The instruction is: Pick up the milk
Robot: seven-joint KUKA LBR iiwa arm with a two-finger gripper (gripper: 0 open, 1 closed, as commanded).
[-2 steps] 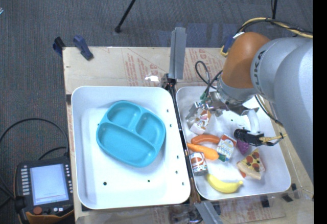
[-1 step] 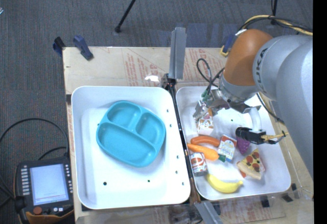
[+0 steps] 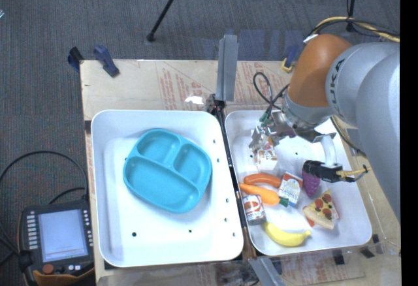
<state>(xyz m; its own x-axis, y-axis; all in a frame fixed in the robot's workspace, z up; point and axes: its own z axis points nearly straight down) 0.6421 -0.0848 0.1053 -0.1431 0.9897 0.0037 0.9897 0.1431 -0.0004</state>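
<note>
2 white bins (image 3: 104, 147), 1 blue plate (image 3: 168, 170), 1 banana (image 3: 287, 235).

The arm (image 3: 366, 82) is cut off by the right edge, so its base is not seen. The gripper (image 3: 263, 141) is small and dark against the right bin (image 3: 362, 226), and its fingers cannot be told apart. It covers the top of a small white carton (image 3: 266, 159); the print on the carton is too small to read. The label of the can (image 3: 253, 207) is also unreadable.

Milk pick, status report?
Gripper low in right bin, fingers over milk carton. Grasp unconfirmed. Sausage, carrot crowd its near side.
</note>
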